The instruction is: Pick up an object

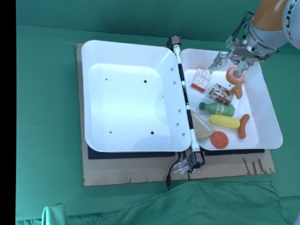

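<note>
Camera view from above lets me look down on a green bench [47,102] with two shallow white bins side by side. Largest is the left bin [129,55], only a few dark specks on its floor. The right bin [269,111] is smaller in the picture and carries all the toys, so any pick must happen there.

Next in size is the grey arm [276,13] with its orange band, reaching in from the far right. Its gripper [230,64] hangs low over the far part of the right bin. The two fingers stand spread apart, one toward the left and one pointing down at an orange ring-shaped toy [234,75] just under it. I see nothing between them, so I judge that nothing is gripped yet; the spread stance suits a descent onto that ring.

Then the smaller things. A brown and white carton [219,93] lies tilted near the ring, and a small red and white box [201,78] sits to its left. Nearer come a green bottle [217,108], a yellow corn cob [225,121], a sausage [243,126], a pale wedge [201,128] against the divider, and a red tomato slice [219,139]. They lie close together, so a neighbour could be nudged.
</note>
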Controlling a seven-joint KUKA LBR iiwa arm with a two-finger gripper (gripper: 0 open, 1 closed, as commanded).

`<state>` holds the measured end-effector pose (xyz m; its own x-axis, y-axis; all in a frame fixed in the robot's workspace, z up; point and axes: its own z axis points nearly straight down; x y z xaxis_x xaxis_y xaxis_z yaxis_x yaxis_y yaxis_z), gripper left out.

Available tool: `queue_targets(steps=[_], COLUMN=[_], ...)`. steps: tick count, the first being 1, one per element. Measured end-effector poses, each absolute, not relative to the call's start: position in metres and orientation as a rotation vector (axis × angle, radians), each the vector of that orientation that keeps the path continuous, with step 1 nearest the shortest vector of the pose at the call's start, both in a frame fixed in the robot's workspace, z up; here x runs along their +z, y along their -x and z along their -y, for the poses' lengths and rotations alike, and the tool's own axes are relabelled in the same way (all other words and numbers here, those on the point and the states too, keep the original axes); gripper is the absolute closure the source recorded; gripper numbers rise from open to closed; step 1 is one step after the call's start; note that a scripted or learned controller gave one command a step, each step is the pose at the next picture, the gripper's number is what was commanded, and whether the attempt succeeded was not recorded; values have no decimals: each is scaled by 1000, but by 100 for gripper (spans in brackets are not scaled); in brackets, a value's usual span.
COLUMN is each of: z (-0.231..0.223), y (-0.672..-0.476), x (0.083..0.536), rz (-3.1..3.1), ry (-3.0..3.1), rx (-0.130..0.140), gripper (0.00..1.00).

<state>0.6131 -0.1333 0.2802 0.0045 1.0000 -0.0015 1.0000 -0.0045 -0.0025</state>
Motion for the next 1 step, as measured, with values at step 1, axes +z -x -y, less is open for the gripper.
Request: queue_targets(steps=[1], z=[133], y=[-611], x=[240], rz=[2218], ry=[2227], rx=[3], gripper=[0])
